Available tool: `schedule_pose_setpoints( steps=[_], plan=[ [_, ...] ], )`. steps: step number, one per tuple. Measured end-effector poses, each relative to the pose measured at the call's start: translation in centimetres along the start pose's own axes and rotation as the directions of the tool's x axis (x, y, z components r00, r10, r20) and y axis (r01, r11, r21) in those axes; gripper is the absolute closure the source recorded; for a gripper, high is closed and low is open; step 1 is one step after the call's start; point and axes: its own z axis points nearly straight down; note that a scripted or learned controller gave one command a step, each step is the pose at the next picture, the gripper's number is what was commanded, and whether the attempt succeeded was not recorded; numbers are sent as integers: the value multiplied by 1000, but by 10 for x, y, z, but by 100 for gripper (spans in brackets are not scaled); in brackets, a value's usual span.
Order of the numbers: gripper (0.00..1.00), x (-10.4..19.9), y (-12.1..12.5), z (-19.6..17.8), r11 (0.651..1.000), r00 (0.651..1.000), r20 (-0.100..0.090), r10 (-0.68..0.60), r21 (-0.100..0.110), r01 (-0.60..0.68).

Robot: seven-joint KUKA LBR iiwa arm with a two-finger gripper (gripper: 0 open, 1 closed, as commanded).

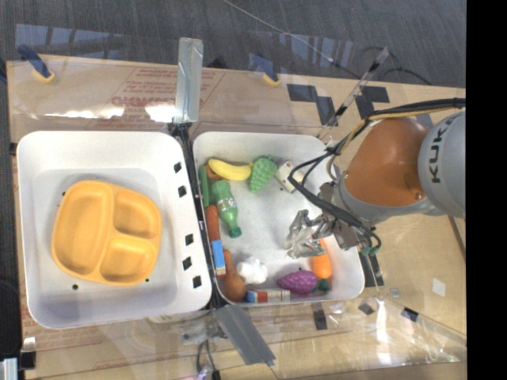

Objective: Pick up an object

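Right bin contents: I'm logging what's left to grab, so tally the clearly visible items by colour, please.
Yellow: 1, the banana
Green: 2, the bottle and the bumpy green piece
Purple: 1, the grape bunch
Orange: 1, the carrot
White: 1, the white lump
Total: 6. Items along the left wall are too crowded to sort.

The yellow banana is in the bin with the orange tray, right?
No. The camera view shows the banana in the right bin, beside the green bottle. The orange tray sits alone in the left bin.

Yellow divided tray (pixel 107 232) in left bin (pixel 32 212).
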Motion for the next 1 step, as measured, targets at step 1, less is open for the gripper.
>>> schedule_pose_setpoints(
  steps=[1],
  plan=[
    [100,-32,78,22,997,997,6,77,1,-77]
  ],
)
